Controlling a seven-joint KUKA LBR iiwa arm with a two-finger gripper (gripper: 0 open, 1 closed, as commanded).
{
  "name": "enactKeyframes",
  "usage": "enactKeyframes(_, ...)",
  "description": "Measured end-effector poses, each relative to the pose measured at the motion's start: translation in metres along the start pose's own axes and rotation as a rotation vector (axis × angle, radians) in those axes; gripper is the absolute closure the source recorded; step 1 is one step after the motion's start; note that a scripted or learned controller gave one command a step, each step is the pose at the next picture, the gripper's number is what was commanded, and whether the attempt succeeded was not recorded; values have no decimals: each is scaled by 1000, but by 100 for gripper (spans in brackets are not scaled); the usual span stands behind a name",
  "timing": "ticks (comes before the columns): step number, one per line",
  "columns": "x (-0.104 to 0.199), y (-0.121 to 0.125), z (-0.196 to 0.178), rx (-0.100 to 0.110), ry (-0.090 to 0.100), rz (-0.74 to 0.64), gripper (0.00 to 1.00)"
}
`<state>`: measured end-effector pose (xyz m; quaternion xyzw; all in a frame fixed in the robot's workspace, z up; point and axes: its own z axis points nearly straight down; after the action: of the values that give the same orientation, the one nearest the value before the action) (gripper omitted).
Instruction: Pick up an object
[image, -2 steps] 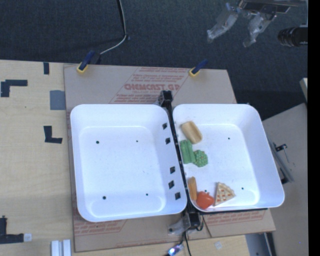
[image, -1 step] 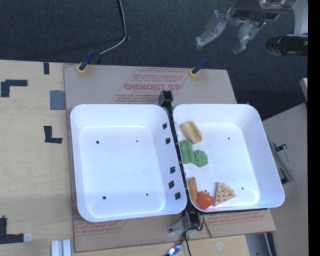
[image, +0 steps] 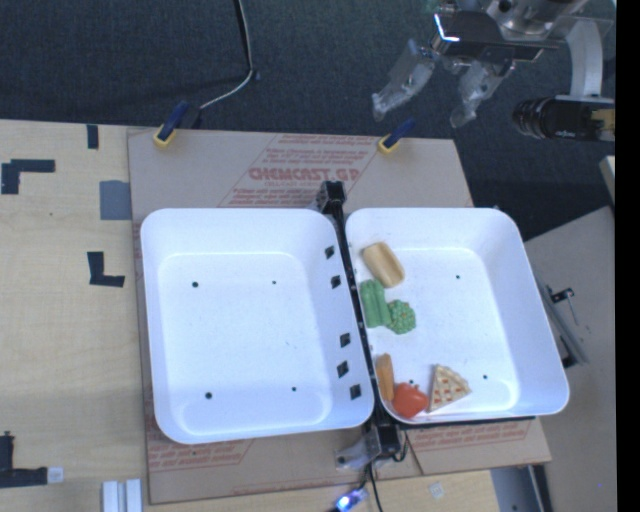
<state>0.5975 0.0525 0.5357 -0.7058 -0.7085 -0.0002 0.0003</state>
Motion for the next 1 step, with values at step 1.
enactKeyframes(1, 57, -23, 1, 2, 1, -3, 0)
